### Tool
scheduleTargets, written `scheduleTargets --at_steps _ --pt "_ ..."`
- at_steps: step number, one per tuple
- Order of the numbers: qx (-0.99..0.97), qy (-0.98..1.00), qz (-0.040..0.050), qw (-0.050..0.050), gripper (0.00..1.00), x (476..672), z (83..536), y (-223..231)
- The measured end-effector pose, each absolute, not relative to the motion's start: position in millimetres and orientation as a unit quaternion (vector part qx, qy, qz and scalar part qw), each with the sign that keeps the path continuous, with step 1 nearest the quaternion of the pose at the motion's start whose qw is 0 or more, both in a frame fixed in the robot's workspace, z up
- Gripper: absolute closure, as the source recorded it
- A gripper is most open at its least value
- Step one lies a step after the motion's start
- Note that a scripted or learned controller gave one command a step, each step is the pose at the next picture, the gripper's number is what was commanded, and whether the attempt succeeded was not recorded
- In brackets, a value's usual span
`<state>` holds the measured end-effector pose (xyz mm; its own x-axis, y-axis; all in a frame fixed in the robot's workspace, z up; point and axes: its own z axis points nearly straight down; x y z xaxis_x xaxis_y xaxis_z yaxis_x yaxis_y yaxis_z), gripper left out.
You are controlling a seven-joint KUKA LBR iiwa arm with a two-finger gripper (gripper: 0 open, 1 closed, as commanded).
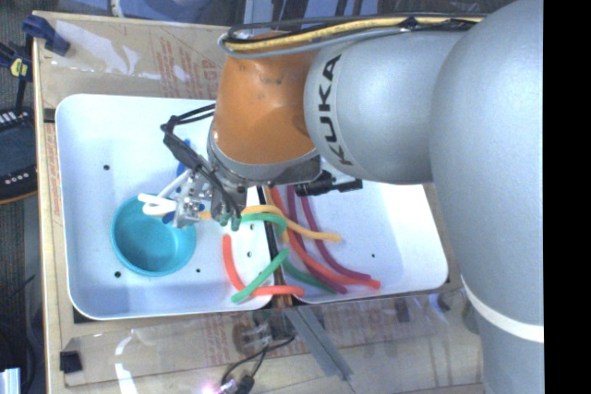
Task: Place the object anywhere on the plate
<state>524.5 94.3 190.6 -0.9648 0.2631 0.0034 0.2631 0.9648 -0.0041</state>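
The big grey arm (pixel 434 88) reaches in over both white bins, its orange band (pixel 263 106) hanging above the left bin (pixel 83 134), and the gripper (pixel 199 198) sits low just beside the blue plate (pixel 152 240), which lies near that bin's front-left corner. Something small and white (pixel 152 198) pokes out at the plate's far rim, touching or nearly touching the gripper; it may be the object to place, but I cannot tell whether the fingers are closed on it or released, since wrist and cables crowd that spot. If the grasp is loose, the piece could drop outside the rim, or the gripper could nudge the light plate sideways. The plate looks like smooth, glossy plastic, round with a raised lip. Bendy rubbery strips (pixel 277 254) in red, green, orange and purple sprawl over the wall between the bins, soft and snaggable.
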Motion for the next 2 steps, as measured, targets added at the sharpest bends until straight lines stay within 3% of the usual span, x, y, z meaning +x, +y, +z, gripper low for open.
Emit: scheduleTargets --at_steps 1,2 --pt "-0.132 -0.991 0.0033 0.001 1.0 526.0 200 92" --pt "0.043 -0.999 0.0012 0.002 1.0 530.7 173 108"
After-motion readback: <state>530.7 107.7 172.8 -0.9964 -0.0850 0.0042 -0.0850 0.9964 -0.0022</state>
